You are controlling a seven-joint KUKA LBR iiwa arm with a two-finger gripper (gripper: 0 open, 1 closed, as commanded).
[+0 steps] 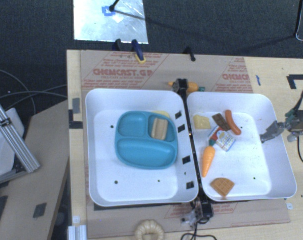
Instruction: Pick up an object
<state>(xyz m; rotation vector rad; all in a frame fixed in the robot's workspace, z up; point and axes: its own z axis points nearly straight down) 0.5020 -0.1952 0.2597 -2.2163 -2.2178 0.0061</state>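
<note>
The right bin (279,176) holds several toy foods. An orange carrot (208,160) lies near its left wall, with a waffle (222,186) below it. A small white and blue packet (225,141) sits in the middle. Further back lie a red sausage (232,122), a brown chocolate bar (221,120) and a pale yellow cheese slice (202,122). My gripper (272,131) hangs over the right bin's right side, apart from all the foods and right of the packet. Nothing shows between its tips.
The left bin (99,149) bears a blue divided plate (141,151) with a tan bread piece (159,128) in its upper right compartment. A yellow item (192,87) lies behind the bins. A ring-shaped pastry (149,231) sits at the bench's front edge.
</note>
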